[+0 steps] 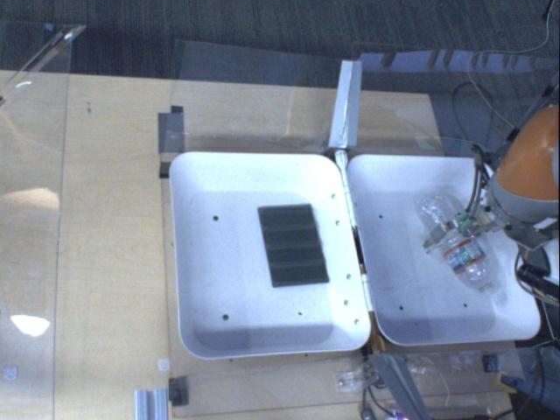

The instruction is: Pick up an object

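Observation:
A crumpled clear plastic bottle [467,261] with a red and blue label lies slantwise in the right bin [394,309], towards its right side. My gripper [455,227] reaches in from the right and sits low over the bottle's upper end, against the clear plastic. The grey wrist and the orange band [532,163] rise behind it at the right edge. A dark ribbed rectangular pad [293,244] lies flat in the middle of the left bin [188,261].
The two bins meet at a raised rim [354,243] in the middle. A grey metal post [346,103] stands behind that joint. Cables and brackets [385,383] lie along the bench's front edge. A clear panel [52,51] covers the left of the bench.

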Available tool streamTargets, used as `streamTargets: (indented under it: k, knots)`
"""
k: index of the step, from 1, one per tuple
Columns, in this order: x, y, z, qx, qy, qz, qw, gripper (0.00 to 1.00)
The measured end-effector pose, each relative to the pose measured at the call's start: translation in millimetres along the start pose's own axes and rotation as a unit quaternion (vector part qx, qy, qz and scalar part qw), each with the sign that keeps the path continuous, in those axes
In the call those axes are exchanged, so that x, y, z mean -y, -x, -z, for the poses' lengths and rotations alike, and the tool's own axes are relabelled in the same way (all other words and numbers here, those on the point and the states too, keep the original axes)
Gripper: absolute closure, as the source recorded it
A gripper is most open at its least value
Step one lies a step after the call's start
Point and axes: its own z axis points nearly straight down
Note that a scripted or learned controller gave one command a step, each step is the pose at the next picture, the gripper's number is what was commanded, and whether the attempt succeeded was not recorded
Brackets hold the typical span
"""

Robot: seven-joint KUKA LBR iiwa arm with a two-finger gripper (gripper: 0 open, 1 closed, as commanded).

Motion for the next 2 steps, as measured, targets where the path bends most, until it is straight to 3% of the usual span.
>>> streamTargets:
  k: [1, 2]
  knots:
    - [-3.1, -0.3, 12.4, 0.001, 0.003, 0.002, 1.0000, 1.00]
    - [-78.4, -85.7, 94.1, -0.003, -0.002, 0.004, 1.0000, 1.00]
